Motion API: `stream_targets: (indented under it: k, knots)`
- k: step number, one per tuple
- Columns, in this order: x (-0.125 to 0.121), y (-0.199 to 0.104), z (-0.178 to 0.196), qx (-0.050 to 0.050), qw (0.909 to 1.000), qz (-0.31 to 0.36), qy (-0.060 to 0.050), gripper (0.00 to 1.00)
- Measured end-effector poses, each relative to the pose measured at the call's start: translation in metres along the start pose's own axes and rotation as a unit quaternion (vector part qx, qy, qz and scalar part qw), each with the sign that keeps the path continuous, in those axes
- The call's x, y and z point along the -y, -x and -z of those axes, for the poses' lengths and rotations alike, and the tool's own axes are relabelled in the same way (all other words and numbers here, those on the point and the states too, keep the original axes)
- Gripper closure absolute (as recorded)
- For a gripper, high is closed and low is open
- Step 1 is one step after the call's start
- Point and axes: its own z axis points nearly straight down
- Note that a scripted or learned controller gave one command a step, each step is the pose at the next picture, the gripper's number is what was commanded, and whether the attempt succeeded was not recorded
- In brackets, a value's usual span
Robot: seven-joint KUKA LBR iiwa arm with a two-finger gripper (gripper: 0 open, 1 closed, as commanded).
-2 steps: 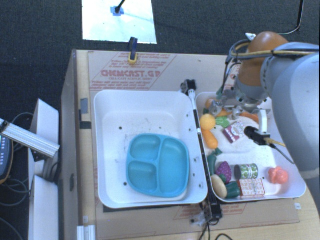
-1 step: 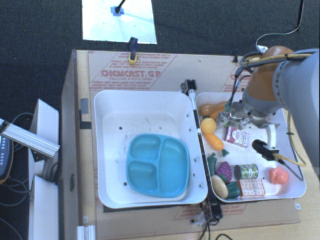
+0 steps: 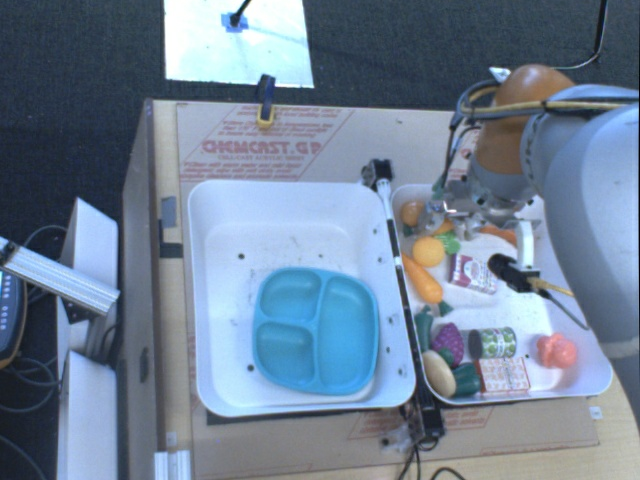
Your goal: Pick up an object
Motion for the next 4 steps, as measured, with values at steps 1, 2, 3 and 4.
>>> stream_targets:
  k: [1, 2, 3, 4]
  knots:
    - [0.076, -0.003, 0.024, -0.005, 0.9999, 0.000, 0.011, 0.00]
    - [0.082, -0.001, 0.005, -0.002, 0.9998, 0.000, 0.020, 0.00]
    - [0.041, 0.010, 0.004, -0.004, 0.9999, 0.001, 0.017, 0.00]
    - [0.004, -0.001, 0.002, -0.003, 1.0000, 0.001, 0.005, 0.00]
